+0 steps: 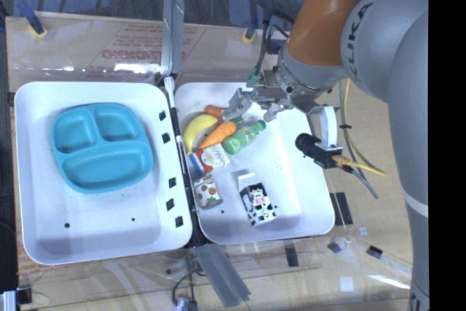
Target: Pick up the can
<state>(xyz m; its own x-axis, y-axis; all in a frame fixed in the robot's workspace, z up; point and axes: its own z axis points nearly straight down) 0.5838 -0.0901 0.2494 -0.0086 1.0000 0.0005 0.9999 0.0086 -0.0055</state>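
The can (207, 192) is small, with a white label printed in red, and lies at the right bin's left wall near the front. My gripper (255, 106) hangs over the back of the right bin, above the carrot (221, 132) and the green bottle (243, 137). Its fingers (237, 103) are spread open with nothing between them. The can sits well to the front-left of the gripper, apart from it.
A yellow banana (195, 130) and a small labelled packet (212, 156) lie with the carrot and bottle. A cow-patterned carton (255, 203) lies right of the can. The left bin (87, 229) holds a blue divided plate (102, 145). The bin divider wall (182, 178) is right beside the can.
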